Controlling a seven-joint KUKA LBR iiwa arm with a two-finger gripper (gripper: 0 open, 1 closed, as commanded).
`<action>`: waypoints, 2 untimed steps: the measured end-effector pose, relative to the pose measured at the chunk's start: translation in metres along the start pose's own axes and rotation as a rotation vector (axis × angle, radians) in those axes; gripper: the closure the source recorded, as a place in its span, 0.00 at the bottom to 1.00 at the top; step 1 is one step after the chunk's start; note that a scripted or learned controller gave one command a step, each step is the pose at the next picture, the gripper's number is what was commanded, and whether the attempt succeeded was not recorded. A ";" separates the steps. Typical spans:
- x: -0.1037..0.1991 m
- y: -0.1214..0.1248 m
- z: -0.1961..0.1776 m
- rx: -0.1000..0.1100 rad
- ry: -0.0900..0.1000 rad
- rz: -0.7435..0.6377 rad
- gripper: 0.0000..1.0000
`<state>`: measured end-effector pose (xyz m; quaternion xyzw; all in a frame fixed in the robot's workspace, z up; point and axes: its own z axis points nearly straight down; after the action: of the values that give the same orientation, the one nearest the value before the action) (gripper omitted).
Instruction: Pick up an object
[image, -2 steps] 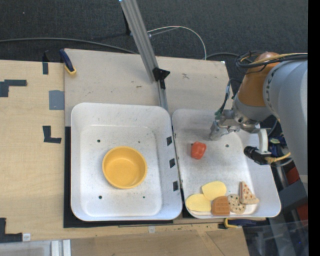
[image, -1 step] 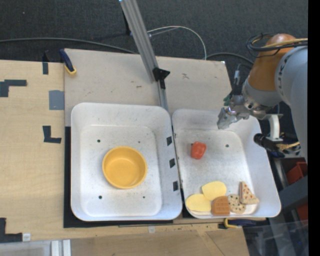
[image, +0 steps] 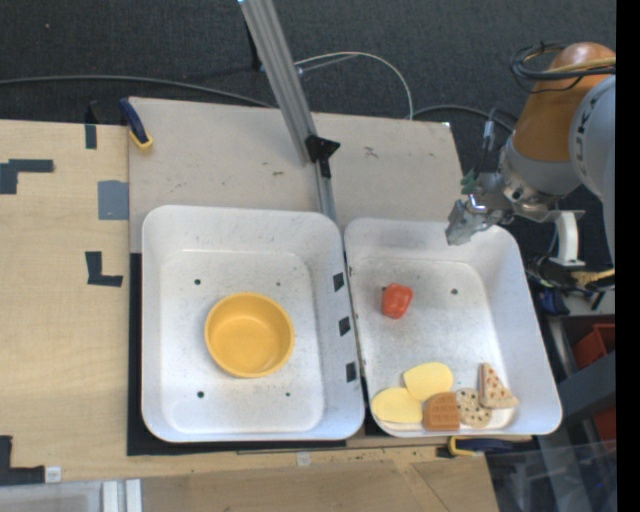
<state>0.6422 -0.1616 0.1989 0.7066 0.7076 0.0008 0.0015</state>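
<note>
1. We see the tool over the far edge of the right bin, near its far right corner; we cannot tell its state.
2. We see nothing gripped under it.
3. A red object lies alone in the right bin, toward its left side, well apart from the tool.
4. Along the right bin's near edge we note two yellow pieces touching, a brown piece, a speckled cracker and a wedge, clustered together.
5. The left bin holds a yellow bowl, upright, left of its centre.
6. Both bins sit side by side on the surface.
</note>
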 end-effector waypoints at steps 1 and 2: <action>0.000 0.001 -0.020 0.002 0.001 0.000 1.00; 0.049 -0.010 -0.030 0.004 0.003 -0.004 1.00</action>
<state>0.6321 -0.1125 0.2292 0.7050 0.7092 0.0004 -0.0011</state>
